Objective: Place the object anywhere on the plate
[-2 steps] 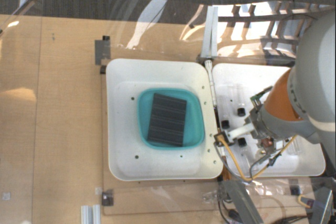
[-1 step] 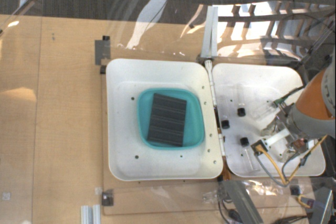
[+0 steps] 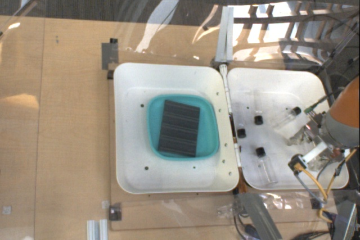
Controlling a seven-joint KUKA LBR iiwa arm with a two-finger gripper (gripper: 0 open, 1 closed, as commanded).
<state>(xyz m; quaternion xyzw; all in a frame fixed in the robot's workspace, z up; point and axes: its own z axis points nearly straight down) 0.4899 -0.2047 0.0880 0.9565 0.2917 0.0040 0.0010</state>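
Ribbed dark block [image 3: 179, 128] lay flat on the teal plate [image 3: 210, 121] in the left bin [image 3: 130, 168]. My gripper [image 3: 304, 133] hung over the right bin [image 3: 270, 87]; open or closed, I couldn't tell. I judged another programmed pick might knock the block off.

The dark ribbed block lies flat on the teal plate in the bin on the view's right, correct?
Not quite. The camera view shows the dark ribbed block lying flat on the teal plate, but that plate sits in the bin on the view's left, not the one on the right.
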